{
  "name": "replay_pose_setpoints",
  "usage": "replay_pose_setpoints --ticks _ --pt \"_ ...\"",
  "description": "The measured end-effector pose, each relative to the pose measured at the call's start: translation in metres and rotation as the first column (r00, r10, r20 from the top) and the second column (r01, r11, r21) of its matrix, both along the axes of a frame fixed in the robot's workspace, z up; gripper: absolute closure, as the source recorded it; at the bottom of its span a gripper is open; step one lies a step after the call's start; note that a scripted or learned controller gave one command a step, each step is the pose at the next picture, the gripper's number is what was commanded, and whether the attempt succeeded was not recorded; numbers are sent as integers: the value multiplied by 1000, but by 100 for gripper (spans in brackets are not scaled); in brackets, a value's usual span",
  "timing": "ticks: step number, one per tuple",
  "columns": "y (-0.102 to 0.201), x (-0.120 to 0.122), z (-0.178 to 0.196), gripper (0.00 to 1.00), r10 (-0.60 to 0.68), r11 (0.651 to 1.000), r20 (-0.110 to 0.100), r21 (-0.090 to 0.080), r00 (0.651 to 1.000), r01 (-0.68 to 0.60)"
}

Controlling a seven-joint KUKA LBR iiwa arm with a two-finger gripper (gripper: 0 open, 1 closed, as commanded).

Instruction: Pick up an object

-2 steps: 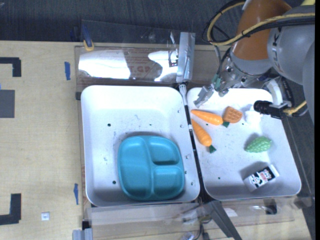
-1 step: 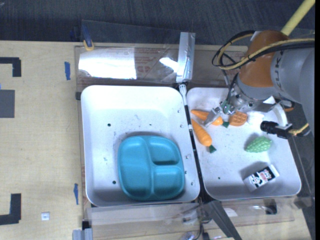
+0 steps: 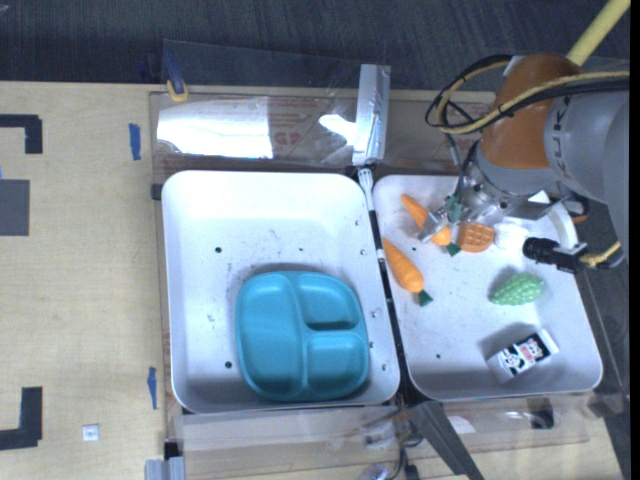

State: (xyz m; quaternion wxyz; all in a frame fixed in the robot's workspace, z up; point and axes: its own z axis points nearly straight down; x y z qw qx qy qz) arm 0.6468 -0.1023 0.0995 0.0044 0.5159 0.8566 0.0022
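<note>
My gripper [image 3: 442,224] is low in the back left part of the right bin [image 3: 560,368], coming down from the orange-banded wrist [image 3: 520,118]. It sits among orange toys. A small carrot [image 3: 413,208] lies just to its left, and an orange ridged piece [image 3: 476,236] touches its right side. A longer carrot with a green stem [image 3: 404,266] lies in front of it by the bin's left wall. Further right rest a green bumpy toy [image 3: 517,289] and a black-and-white box [image 3: 522,353].
A blue divided tray [image 3: 300,333] lies in the front half of the left bin [image 3: 200,208]. A clear plastic sheet [image 3: 270,118] stands behind the left bin. Cables [image 3: 470,88] loop around the wrist above the right bin's back edge.
</note>
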Motion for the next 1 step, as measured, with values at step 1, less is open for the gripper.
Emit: replay_pose_setpoints --ticks 1 --pt "60 22 112 100 -64 998 -1 2 998 64"
